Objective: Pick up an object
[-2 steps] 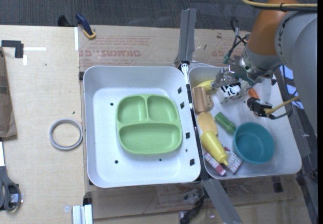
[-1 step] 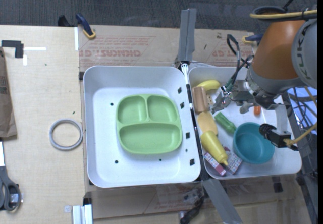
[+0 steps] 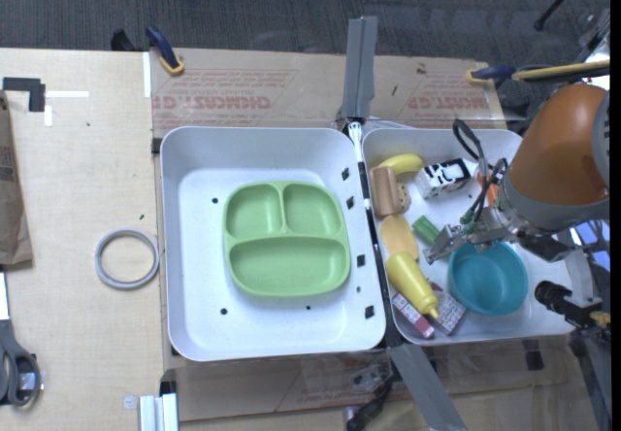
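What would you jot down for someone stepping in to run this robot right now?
Gripper: low in the right bin, among the clutter beside the blue bowl; I cannot tell whether it grips anything.
Right bin also holds a yellow bottle, a banana, a wooden block and a small green piece.
Left bin: a green divided plate.
Done: nothing visibly lifted.
Left: grasp one object and raise it.

Bright, even overhead light; soft short shadows inside left bin [image 3: 184, 225] around green tray [image 3: 286, 238]; mild glare on bin rim; focus sharp.
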### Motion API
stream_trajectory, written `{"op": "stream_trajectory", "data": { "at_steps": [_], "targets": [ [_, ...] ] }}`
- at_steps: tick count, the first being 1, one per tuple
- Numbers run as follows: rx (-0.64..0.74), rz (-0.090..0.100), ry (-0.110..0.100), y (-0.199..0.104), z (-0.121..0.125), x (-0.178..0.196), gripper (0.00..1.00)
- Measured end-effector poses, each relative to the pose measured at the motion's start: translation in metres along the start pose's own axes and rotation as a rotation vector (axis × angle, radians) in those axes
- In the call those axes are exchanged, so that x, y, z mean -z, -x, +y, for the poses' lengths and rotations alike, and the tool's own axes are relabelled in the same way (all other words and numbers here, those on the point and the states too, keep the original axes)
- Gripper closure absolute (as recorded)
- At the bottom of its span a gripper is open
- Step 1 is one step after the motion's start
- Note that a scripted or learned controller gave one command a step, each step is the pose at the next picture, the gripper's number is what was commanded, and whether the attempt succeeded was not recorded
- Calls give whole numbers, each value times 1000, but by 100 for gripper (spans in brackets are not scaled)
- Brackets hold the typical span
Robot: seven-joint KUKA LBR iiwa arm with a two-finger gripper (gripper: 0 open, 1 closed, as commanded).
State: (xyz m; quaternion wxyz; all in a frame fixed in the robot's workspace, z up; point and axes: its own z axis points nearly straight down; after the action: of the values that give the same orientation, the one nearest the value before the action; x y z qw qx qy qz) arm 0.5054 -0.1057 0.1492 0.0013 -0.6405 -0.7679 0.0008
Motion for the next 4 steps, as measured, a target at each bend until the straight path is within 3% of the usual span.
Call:
{"op": "stream_trajectory", "data": {
  "at_steps": [1, 2, 3, 4],
  "targets": [
    [103, -1, 1, 13, 61, -58, 0],
    [142, -1, 2, 4, 36, -58, 0],
    [137, 0, 1, 5, 36, -49, 100],
    [132, 0, 0, 7, 36, -40, 100]
  ]
}}
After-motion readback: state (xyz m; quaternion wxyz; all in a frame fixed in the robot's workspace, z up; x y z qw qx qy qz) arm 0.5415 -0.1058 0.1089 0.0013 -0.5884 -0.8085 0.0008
